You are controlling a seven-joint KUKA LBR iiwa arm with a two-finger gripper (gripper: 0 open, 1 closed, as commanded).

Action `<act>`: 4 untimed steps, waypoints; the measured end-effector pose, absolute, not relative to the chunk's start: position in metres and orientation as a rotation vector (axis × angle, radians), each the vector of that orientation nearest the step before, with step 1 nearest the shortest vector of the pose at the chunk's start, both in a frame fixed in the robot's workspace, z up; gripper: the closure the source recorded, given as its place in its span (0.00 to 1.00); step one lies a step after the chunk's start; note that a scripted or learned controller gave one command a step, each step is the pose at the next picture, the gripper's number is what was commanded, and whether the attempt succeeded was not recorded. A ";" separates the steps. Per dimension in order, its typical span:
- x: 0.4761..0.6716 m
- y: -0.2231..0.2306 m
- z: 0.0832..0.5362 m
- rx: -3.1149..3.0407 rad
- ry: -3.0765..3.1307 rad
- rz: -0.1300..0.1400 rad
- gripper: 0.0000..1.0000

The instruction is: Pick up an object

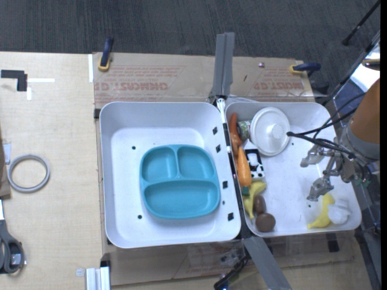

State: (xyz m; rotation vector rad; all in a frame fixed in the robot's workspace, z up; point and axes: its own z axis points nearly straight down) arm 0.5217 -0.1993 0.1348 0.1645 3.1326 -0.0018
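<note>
The gripper [317,192] hung low in the right bin [290,222], near that bin's right wall, just above a yellow banana-shaped toy [322,213] by its front right corner. Whether its jaws stood wide or narrow could not be told; nothing showed between them. This looked like the approach step; the next move probably called for descending squarely over the toy's curved, smooth body.
</note>
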 end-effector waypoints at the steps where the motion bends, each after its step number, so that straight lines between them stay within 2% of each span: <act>1: 0.502 -0.222 0.092 0.183 3.135 0.000 0.00; 2: 0.504 -0.221 0.102 0.174 3.131 -0.003 1.00; 3: 0.510 -0.195 0.092 0.342 3.120 0.000 1.00; 4: 0.509 -0.196 0.092 0.342 3.120 0.000 0.00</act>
